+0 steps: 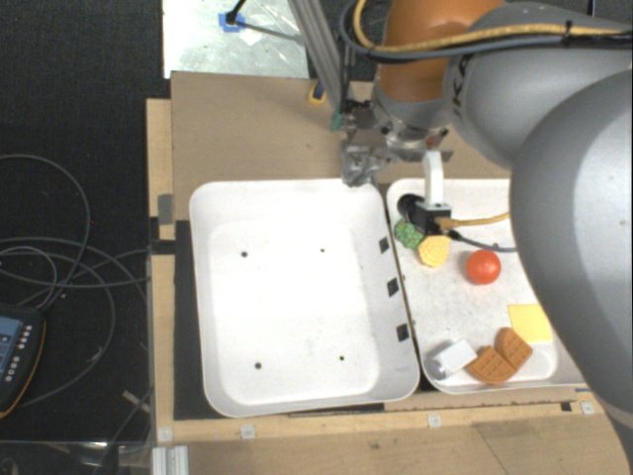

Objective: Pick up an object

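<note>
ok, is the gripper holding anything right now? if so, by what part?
Nothing seen in the gripper; it hovers at the left bin's far rim. The toy tomato and yellow block lie in the right bin.

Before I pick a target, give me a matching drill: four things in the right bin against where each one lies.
1 red ball
2 brown waffles
3 green toy
4 yellow slab

A near the right bin front rim
B far end, by the wall next to the left bin
C mid-bin
D right side, beside the grey arm

Pairs: 1-C, 2-A, 3-B, 4-D
</note>
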`<act>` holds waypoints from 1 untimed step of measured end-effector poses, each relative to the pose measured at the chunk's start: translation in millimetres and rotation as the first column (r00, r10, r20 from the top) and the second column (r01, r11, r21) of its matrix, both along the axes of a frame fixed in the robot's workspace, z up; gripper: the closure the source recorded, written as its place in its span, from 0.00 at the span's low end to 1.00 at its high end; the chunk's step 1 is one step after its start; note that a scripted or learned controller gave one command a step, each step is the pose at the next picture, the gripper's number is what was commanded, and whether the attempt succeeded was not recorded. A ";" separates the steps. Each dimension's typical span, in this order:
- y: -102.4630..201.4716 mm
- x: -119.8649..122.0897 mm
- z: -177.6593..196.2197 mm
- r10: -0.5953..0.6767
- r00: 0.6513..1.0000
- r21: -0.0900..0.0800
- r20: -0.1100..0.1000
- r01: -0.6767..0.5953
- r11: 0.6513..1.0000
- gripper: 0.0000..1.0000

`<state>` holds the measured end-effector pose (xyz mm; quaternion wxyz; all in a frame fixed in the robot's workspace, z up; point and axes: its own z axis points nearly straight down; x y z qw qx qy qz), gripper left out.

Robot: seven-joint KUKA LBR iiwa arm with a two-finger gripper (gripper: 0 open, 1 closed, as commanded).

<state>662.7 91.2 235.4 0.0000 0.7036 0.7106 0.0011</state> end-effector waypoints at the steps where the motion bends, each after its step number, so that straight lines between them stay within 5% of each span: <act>1: -2.9 0.1 1.0 -0.004 1.000 -0.001 0.001 0.004 1.000 0.00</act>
